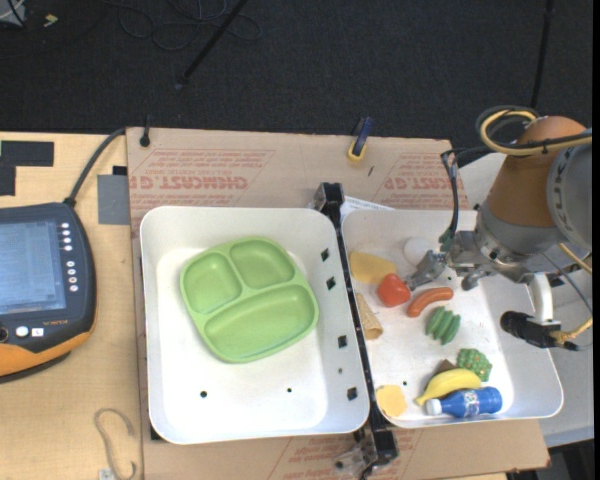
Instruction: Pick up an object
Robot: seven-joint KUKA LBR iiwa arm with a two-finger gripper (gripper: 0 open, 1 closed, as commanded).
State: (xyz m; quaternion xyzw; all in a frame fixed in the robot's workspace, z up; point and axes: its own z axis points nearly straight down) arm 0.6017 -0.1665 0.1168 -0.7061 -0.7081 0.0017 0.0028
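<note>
Sausage (429, 300) lies unlifted in right bin (540, 388), at 7 o'clock just below gripper (432, 265); grip state: cannot tell. Pick not yet done.

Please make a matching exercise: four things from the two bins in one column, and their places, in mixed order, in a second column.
Things:
1. green divided plate
2. blue bottle
3. sausage
4. yellow banana

Places:
A. right bin, near front edge, lying beside the banana
B. left bin
C. right bin, close below the tool
D. right bin, between the bottle and a green bumpy item

Pairs: 1-B, 2-A, 3-C, 4-D
</note>
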